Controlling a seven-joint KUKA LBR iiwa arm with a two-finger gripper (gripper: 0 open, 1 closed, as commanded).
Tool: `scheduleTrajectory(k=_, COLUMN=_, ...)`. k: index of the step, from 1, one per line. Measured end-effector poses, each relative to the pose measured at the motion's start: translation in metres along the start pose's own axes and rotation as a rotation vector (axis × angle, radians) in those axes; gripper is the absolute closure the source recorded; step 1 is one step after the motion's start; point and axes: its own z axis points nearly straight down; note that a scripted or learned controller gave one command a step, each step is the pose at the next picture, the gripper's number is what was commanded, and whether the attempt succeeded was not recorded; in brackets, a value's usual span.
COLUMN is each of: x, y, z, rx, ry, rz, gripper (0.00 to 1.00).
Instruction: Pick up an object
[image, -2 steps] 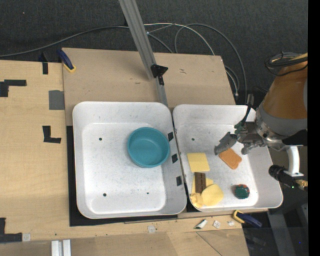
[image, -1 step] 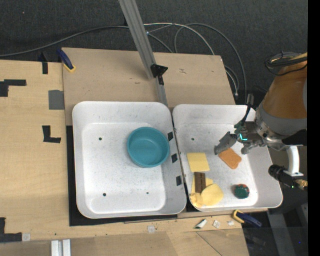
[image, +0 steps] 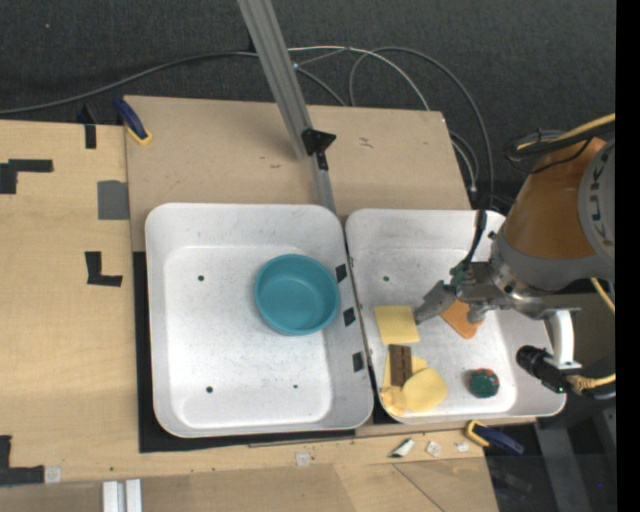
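yellow block is sitting low in the right bin while we are watching the gripper, fingers spread, reaching over the orange piece.

We see the grey arm with its orange band entering from the right, wrist bent downward, and its gripper lowered with fingers spread apart.

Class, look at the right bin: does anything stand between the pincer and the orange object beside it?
Nothing visible does. The pincer sits right at the orange object, with the yellow block off to its left and the small green object nearer the bin's front.
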Motion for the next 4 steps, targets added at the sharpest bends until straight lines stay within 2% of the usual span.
scheduleTrajectory(k=1, x=0.000, y=-0.008, z=0.062, rx=0.004, ry=0.001, rz=0.001, gripper=0.00)
scheduleTrajectory(k=2, x=0.001, y=-0.008, z=0.095, rx=-0.006, ry=0.000, rz=0.001, gripper=0.00)
scheduleTrajectory(k=3, x=0.001, y=-0.008, z=0.085, rx=-0.004, ry=0.001, rz=0.000, gripper=1.00)
scheduleTrajectory(k=4, x=-0.007, y=-0.003, z=0.036, rx=-0.008, ry=-0.001, rz=0.001, gripper=1.00)
